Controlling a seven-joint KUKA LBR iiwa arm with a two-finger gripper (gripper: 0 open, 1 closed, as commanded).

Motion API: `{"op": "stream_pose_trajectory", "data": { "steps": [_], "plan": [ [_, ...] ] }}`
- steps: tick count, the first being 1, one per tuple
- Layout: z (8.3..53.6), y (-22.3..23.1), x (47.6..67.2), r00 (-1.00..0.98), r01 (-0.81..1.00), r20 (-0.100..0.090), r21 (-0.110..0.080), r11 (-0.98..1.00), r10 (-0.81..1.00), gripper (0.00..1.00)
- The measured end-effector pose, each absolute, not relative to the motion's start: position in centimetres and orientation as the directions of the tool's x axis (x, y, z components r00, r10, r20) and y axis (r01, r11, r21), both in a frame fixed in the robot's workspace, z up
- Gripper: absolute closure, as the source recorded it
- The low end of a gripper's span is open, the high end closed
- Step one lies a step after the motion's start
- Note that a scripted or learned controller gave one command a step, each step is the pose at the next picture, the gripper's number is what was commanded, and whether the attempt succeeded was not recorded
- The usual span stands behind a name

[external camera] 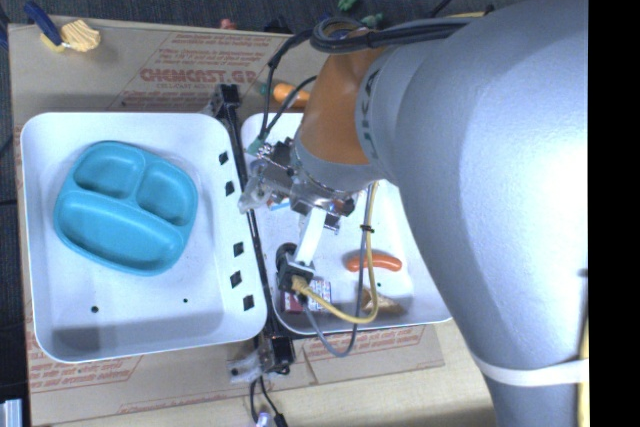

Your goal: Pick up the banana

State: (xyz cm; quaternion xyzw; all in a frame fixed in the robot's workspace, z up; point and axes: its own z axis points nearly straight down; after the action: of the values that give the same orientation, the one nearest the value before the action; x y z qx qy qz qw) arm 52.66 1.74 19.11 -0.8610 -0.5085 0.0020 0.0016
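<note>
Here, a grey arm (480, 165) with an orange band comes in from the view's right, and its gripper (262, 183) hangs low over the left edge of the right bin (428, 317). Whether the gripper is parted or closed cannot be told, because the wrist hides it from above. The banana (388, 303) is a pale yellow-brown shape lying in that same bin, to the right of the gripper and nearer the camera, well apart from it and not held. Its long axis runs roughly left to right, along the bin's near rim. A cable crosses one end, so which way its stem points cannot be told. An orange sausage-shaped thing (373, 262) lies between the gripper and the banana, just beyond the banana. Another orange thing (290, 93) peeks out beyond the gripper, near the far rim. Left of the gripper sits the left bin (40, 245), holding a blue divided plate (125, 205).
</note>
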Motion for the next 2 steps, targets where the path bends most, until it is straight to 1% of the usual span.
{"op": "stream_pose_trajectory", "data": {
  "steps": [1,2],
  "plan": [
    [19.1,-6.2,47.5,0.449,0.893,-0.002,-0.005,-0.449,0.894,0.00],
    [19.1,-0.6,55.1,0.312,0.950,0.000,-0.005,-0.312,0.950,0.00]
  ]
}}
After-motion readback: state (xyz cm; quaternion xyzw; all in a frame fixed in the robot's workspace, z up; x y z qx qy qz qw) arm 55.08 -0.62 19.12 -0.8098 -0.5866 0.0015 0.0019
